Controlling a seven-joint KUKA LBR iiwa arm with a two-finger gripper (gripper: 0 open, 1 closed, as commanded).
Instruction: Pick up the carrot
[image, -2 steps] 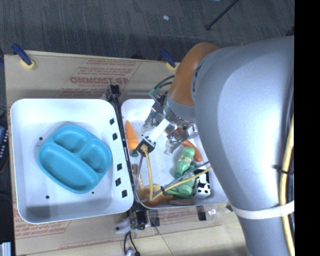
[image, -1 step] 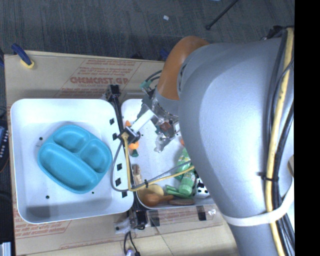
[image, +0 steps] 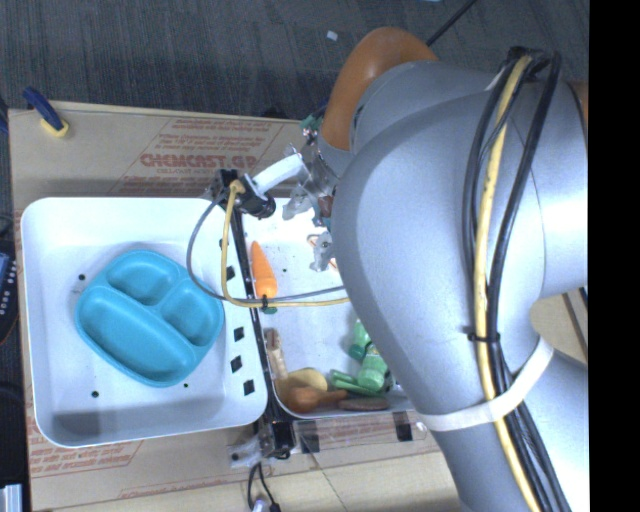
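**Carrot lying loose in the right bin, arm crowding over it**

Smooth orange carrot (image: 262, 268), tapered and slender, flat on the white floor of the right bin (image: 300, 262), just beside the dividing wall shared with the left bin (image: 60, 290). Long axis running roughly up and down the view, tilted a little, one end toward the far rim and the other toward the near side; which end is the tip cannot be told for certain. Apart from the claw, with nothing gripping it.

Glossy moulded plastic for both bins, shallow, with rounded corners. In the left one, a sky-blue divided plate (image: 148, 315), three rounded compartments, matte and softly contoured, set at a slant. In the right one, near the close corner, a cluster of toy food: green pieces (image: 364, 368), a yellowish rounded item (image: 306, 380), a brown piece (image: 320, 398).

Bulky grey arm (image: 450, 230), smooth-cased, orange band (image: 365, 70) at the top, black and yellow cables along its flank. Metallic claw (image: 315, 222) above the far part of the right bin, near the carrot's far end; open or closed, cannot tell. Thin yellow cable (image: 240, 298) looping over the bin wall and crossing just below the carrot. Brown printed cardboard (image: 190, 150) over the worktop under the bins.
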